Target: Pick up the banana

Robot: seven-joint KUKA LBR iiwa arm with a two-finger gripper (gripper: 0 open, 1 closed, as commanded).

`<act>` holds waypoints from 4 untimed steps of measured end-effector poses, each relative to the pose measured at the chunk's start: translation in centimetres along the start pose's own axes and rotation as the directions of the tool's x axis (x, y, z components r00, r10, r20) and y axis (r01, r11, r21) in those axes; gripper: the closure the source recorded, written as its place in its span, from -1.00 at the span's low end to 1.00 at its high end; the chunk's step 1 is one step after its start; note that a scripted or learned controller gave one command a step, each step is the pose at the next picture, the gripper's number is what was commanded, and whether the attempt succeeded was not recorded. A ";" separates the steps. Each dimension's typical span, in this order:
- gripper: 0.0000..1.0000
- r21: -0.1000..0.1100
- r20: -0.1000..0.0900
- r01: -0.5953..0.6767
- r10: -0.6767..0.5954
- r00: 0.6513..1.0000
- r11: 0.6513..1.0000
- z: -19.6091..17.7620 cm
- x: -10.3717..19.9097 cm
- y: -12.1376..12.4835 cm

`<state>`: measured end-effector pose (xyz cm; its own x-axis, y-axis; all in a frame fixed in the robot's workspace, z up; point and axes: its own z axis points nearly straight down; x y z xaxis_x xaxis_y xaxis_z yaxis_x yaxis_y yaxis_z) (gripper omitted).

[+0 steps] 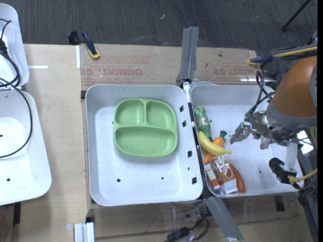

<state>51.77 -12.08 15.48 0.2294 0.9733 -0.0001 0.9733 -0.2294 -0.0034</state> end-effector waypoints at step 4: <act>-1.00 -0.002 0.001 0.340 -0.340 0.940 0.940 6.4 2.2 -1.2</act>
<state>51.13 -9.63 9.12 -0.1150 0.9934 0.0000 0.9934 0.1150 -0.0016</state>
